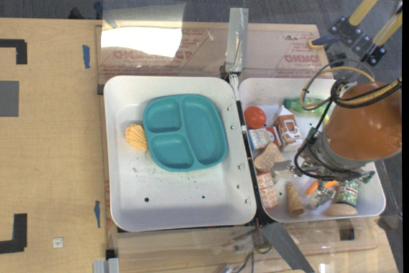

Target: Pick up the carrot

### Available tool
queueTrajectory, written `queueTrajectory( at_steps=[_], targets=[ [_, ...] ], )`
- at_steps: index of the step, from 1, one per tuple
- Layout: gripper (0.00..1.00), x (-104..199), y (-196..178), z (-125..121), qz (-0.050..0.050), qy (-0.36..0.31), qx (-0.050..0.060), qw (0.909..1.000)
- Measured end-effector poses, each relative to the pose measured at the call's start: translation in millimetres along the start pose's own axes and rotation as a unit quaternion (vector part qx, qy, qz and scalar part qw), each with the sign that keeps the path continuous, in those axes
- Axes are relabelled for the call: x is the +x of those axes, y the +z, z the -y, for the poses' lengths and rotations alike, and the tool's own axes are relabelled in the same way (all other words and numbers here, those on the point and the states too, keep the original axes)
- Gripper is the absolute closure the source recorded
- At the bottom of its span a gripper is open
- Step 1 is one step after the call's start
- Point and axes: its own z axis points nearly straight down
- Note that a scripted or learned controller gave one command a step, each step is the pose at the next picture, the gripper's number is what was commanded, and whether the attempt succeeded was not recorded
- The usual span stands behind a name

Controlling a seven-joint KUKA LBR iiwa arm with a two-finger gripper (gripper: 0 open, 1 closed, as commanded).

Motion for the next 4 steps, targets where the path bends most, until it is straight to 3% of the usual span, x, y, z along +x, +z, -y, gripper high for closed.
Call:
queueTrajectory(
  at_steps=[1, 2, 3, 4],
  targets=[
    [0.0, 43.0, -1.0, 32.2, 0.001, -0.102, -0.003, 0.9948],
    [1.0, 39.5, -12.2, 32.6, 0.003, -0.102, -0.001, 0.9948],
    [1.0, 25.2, -138.9, 18.0, 0.001, -0.191, 0.001, 0.9817],
    [1.0, 29.6, -184.6, 21.7, 0.002, -0.462, -0.002, 0.8869]
  ],
)
